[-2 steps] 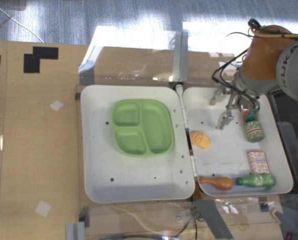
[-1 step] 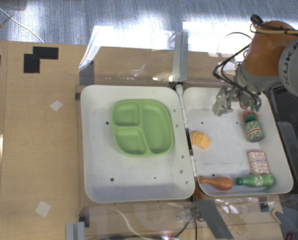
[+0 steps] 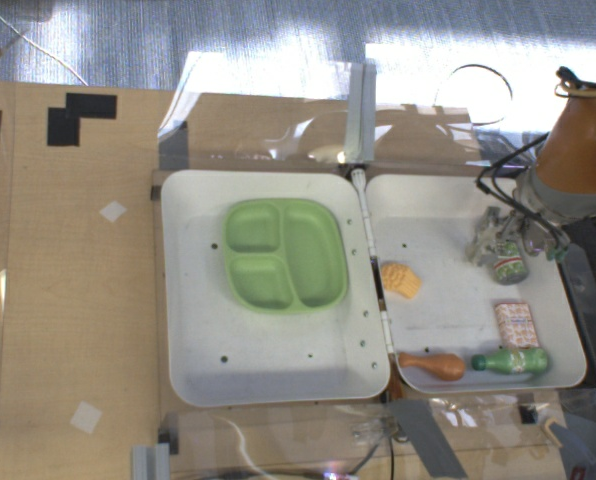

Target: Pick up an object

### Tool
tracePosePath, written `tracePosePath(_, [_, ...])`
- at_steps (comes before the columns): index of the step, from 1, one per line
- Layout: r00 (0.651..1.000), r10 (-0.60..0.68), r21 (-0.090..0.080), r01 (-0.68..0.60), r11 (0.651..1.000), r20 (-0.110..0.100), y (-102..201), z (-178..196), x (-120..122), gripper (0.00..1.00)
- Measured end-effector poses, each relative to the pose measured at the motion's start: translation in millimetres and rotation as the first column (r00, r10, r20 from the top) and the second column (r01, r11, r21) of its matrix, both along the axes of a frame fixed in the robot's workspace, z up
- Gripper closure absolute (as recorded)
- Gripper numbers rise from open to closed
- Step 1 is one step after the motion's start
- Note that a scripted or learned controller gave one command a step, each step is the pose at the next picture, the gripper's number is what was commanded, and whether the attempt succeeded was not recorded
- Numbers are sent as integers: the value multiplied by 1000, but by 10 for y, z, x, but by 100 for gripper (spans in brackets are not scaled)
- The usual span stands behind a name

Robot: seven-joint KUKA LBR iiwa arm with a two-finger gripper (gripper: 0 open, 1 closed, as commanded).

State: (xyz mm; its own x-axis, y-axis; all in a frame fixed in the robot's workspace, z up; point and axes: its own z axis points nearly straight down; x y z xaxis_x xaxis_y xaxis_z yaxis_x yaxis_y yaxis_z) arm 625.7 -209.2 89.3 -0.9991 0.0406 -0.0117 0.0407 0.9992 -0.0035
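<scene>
Right bin: end effector over small can, grip state cannot be told; waffle, carton, green bottle, drumstick.

arm: cut off by the right edge, just the orange band and a bit of grey wrist
gripper: blurry tangle of grey, can't make out the fingers
can: top tucked under the gripper, label unreadable
small box: print too tiny to read
</scene>
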Motion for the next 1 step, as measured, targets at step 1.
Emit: tracePosePath(1, [1000,-24,5,24,1000,1,634,-5,362,100])
